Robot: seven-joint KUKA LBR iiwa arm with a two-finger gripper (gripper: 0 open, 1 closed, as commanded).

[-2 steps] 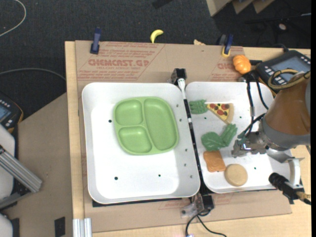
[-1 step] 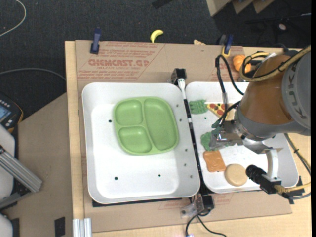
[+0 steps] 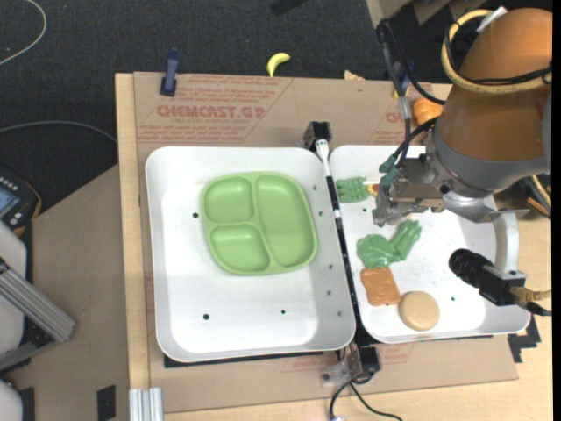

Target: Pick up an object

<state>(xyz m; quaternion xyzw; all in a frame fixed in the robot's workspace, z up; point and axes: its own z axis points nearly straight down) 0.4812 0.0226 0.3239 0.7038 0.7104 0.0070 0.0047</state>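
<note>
The gripper [image 3: 396,207] hangs in the right bin [image 3: 491,323], w/ the green toy [image 3: 390,244] just below it on the near side, long way slanted near-left to far-right, maybe touching, & I can't tell open or closed.

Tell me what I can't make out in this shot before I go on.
- Pincer: its tips are blurred against the wrist, so its state is unclear in the camera view.
- Green toy: upper end runs under the pincer.
- Orange thing: mostly behind the arm.
- Right bin: far right side covered by the arm.
</note>
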